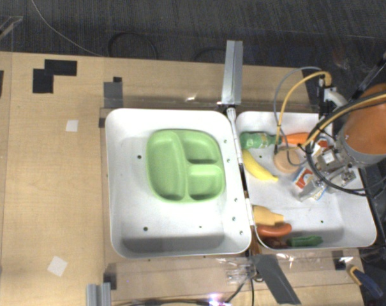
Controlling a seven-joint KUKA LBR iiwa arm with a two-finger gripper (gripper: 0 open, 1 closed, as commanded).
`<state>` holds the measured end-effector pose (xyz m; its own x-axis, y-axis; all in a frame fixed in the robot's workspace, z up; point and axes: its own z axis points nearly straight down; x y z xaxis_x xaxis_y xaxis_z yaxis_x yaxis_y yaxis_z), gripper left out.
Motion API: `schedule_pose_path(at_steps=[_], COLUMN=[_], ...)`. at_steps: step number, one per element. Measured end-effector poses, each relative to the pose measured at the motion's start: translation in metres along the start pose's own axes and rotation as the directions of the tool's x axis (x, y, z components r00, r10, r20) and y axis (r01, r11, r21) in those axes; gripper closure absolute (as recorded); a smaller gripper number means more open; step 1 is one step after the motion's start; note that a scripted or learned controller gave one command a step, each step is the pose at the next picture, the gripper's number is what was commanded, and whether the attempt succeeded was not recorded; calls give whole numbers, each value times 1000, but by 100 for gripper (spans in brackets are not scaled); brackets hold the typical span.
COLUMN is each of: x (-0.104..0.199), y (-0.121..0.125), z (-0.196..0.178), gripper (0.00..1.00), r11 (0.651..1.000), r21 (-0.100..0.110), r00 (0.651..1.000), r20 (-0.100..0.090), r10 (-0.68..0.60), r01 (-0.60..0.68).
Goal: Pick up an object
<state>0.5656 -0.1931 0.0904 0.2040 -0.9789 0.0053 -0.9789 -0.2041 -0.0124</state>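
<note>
Yellow plastic banana lies in the right white bin, near its left wall, just under a green-labelled packet at the top left corner. A tan round disc sits just right of the banana, with an orange carrot-like piece above it. Along the bin's lower left edge lie a tan bun-shaped piece, a red sausage-like piece and a dark green pod-like piece, close to the front wall. The middle and lower right of the bin floor are bare, leaving open room there. The left white bin carries a pale green divided tray with bare floor around it. Both bins rest on the tan wooden counter. The grey arm with its orange band leans in over the right bin's upper right, cables looping above. The claw points down beside a small red-and-white object; I cannot tell whether it is spread or pressed together.
</note>
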Motion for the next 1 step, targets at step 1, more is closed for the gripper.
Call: schedule_pose_path(at_steps=[1], x=[-37], y=[-19], z=[0], gripper=[0], r11=[998], r21=[1], r00=[998], r20=[1], r10=[-65], r01=[65])
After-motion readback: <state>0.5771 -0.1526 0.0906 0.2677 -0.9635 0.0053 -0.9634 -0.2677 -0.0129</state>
